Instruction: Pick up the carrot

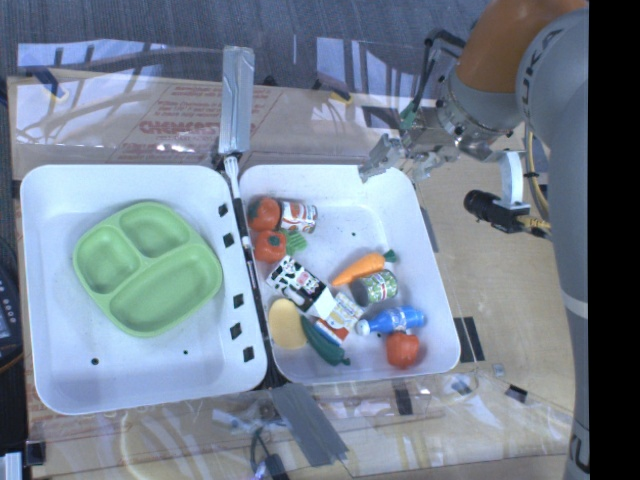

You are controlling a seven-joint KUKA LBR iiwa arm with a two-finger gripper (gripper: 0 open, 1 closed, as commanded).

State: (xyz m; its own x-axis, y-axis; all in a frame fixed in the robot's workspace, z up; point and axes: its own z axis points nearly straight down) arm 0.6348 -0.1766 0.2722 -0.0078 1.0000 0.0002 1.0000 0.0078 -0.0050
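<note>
Your gripper [392, 160] hovers over the right bin's [425, 230] far rim; you cannot tell its state. The carrot [360, 267] lies mid-bin, touching a green can [379, 287], near a blue bottle [392, 321].

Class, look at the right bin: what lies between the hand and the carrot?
In the camera view, only bare white bin floor lies between the hand, at the bin's upper right corner, and the carrot; no toys sit in that stretch.

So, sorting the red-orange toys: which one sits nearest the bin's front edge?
The red tomato in the right bin's front corner, beside the blue bottle.
</note>
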